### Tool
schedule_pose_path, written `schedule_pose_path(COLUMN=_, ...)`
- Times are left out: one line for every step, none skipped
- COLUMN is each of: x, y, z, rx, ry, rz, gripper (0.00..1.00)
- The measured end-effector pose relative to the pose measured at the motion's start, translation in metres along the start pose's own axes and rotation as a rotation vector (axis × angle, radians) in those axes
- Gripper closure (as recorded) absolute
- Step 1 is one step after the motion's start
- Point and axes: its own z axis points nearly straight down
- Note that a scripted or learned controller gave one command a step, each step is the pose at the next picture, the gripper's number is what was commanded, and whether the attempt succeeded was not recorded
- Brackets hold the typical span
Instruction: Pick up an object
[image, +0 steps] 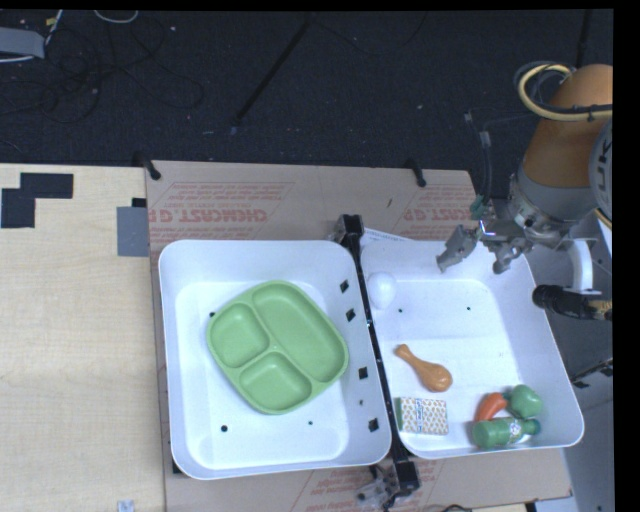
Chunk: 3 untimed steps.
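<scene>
Hovering above right bin far rim; my pincer spread open, gripping nothing; approach step; orange drumstick toy lies mid-bin, nearest candidate; next: descend, centre over it, close.

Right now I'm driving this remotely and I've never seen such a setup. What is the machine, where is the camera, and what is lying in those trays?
The picture comes from one fixed camera above the bench, looking down at a slant. The machine is a robot arm with an orange band, reaching in from the picture's right. Its gripper hangs over the far edge of the right bin, with the two fingers spread and nothing between them.

The left bin holds a green divided plate. The right bin holds a white ball near the far left corner, an orange drumstick-shaped toy, a small patterned packet, and a green and orange cluster of toys in the near right corner.
</scene>
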Motion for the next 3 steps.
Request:
schedule_pose_path(x=0.0, y=0.002, z=-0.009, rx=-0.013, ry=-0.002, rz=-0.002, gripper=0.0)
schedule_pose_path(x=0.004, y=0.0, z=0.051, rx=-0.011, ry=-0.002, rz=-0.002, gripper=0.0)
schedule_pose_path(x=0.0, y=0.0, z=0.095, rx=-0.009, ry=-0.001, rz=-0.001, gripper=0.0)
